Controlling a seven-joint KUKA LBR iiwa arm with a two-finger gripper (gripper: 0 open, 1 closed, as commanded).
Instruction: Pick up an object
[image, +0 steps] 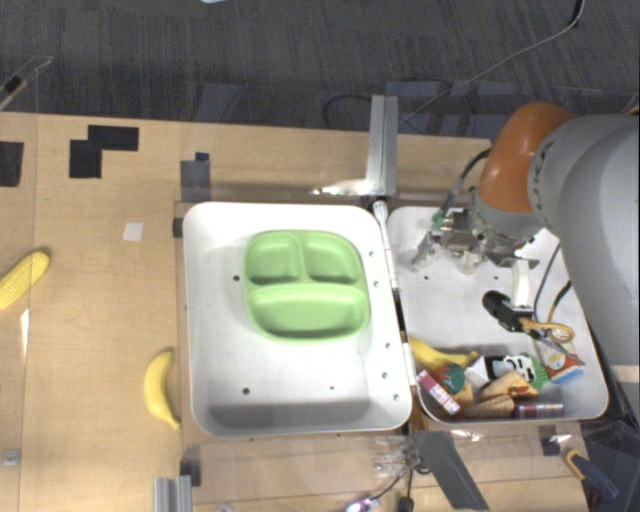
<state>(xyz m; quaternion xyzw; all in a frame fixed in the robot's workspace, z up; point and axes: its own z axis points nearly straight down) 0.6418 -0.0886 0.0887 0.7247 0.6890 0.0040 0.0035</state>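
The gripper (462, 243) hangs with fingers spread and empty; the toy pile (495, 380) lies well below it, toward the bin's (440, 300) near edge.

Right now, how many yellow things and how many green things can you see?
Yellow: 3, the corn cob and a banana on the bench, plus a banana in the right bin.
Green: 1, the divided plate in the left bin.
Total: 4
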